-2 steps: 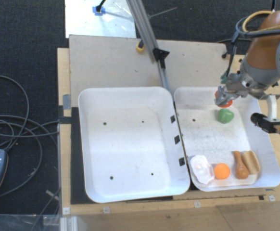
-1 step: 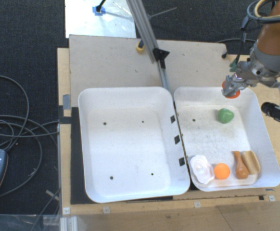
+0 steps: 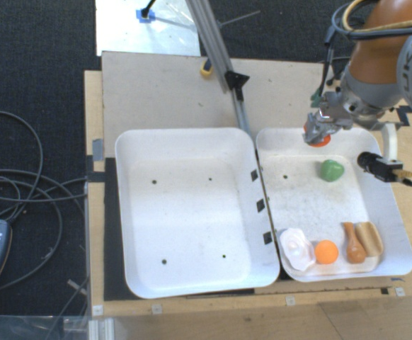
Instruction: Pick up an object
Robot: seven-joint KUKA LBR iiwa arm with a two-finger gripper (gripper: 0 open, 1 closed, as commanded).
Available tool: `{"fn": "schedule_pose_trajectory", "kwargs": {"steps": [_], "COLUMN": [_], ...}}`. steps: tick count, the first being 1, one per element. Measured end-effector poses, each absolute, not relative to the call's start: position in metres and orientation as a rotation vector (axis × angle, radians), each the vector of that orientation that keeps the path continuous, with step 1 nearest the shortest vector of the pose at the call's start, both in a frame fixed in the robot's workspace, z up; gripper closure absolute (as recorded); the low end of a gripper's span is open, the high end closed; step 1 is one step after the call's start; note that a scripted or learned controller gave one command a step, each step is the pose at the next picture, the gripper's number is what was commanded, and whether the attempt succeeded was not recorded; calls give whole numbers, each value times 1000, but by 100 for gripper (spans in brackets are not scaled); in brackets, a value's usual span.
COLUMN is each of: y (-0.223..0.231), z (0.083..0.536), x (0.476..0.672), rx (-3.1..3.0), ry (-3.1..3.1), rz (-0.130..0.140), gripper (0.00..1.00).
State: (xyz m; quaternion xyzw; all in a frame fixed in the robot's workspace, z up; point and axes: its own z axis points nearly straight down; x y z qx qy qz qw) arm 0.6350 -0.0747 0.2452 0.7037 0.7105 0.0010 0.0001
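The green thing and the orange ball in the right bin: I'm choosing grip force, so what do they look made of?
Green object: probably plastic or rubber, matte, evenly colored with no glare. Orange ball: likely smooth plastic or foam, uniform color and a soft sheen. Neither can be confirmed from this view.

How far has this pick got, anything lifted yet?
Done: the gripper has reached the right bin's far end, at a red-orange object. In hand: nothing visibly held. Left: the grasp and lift. The green object, orange ball, white item and hot dog lie untouched.
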Motion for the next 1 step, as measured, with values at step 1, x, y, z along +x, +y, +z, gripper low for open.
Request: {"fn": "schedule_pose_trajectory", "kwargs": {"steps": [1], "y": [-25], "z": [246], "x": [651], "rx": [2209], "ry": [2232], "rz": [6], "gripper": [100]}}
